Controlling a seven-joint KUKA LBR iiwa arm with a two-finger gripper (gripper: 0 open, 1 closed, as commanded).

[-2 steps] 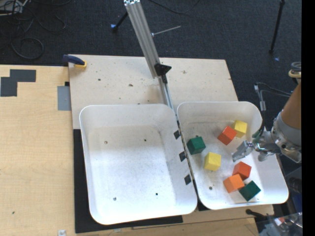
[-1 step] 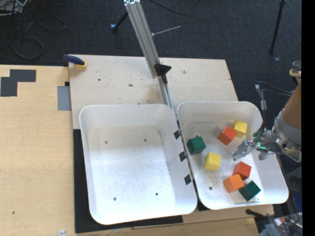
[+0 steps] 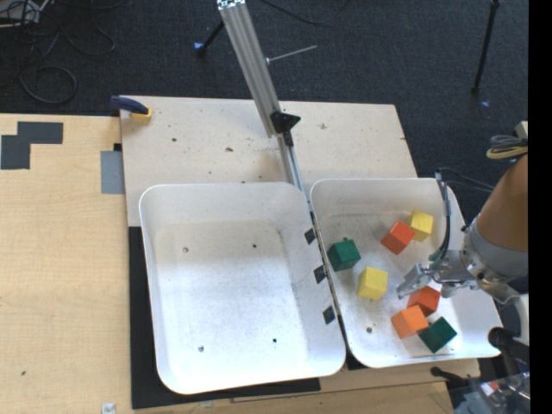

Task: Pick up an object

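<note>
Hovering low in the right bin [image 3: 379,192], my end effector [image 3: 421,280] sits amid the cluster of blocks, reaching in from the right edge. Its metal fingers splay toward the left and look parted rather than closed, with nothing visibly caught between them; at this size I would not swear to how wide. The red block [image 3: 425,299] lies just below and a little to the right of the fingertips, touching or nearly touching them, and I judge it the nearest candidate. Right beside it, further toward the near rim, sit an orange block [image 3: 410,321] and a dark green block [image 3: 438,334], packed close, so a descent there risks nudging neighbours. The yellow block [image 3: 373,283] lies to my left, apart from the others, with free floor around it; that looks the cleaner pick. Further off are a green block [image 3: 344,254], another orange block [image 3: 398,236] and a small yellow block [image 3: 422,223] toward the far wall. All are roughly cubic, so no long axis matters. The left bin [image 3: 224,291] lies beyond the shared divider, both resting on the pale surface [image 3: 207,145].
</note>
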